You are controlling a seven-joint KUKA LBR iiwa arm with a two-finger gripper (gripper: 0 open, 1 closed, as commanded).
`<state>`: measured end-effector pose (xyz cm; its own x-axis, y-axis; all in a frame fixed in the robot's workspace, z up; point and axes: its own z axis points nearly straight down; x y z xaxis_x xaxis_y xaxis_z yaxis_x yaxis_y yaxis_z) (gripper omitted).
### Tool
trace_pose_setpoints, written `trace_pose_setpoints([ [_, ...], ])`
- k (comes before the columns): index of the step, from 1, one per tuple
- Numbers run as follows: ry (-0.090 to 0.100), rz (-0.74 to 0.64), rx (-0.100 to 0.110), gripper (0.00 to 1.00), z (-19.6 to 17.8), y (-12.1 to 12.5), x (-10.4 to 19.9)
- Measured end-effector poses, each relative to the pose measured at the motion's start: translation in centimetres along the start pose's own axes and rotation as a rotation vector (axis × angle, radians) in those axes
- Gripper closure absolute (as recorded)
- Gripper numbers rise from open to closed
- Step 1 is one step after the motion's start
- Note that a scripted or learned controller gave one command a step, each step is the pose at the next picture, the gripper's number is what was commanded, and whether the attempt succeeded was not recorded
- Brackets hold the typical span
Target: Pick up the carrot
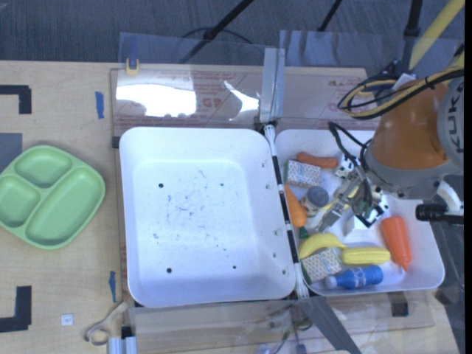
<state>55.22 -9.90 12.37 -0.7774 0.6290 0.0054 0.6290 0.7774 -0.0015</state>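
Claw (341,206) mid-bin; carrot (397,240) by right wall.

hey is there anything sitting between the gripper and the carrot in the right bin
Nothing visible does. The gripper hangs over the middle of the right bin; the carrot lies to its right on bare bin floor, apart from the corn cob below.

Orange carrot (397,240); green plate (49,195); white bins (199,153).
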Motion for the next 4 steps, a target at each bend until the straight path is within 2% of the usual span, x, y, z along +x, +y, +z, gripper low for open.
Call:
trace_pose_setpoints([
  [1,-0.004,-0.333,-0.002,0.00,-5.9,0.9,2.5],
  [2,0.000,-0.922,-0.001,0.00,-5.9,-0.2,6.2],
  [3,-0.005,-1.214,-0.002,0.00,-5.9,0.5,5.1],
  [4,-0.004,-1.701,-0.002,0.00,-5.9,3.3,4.2],
])
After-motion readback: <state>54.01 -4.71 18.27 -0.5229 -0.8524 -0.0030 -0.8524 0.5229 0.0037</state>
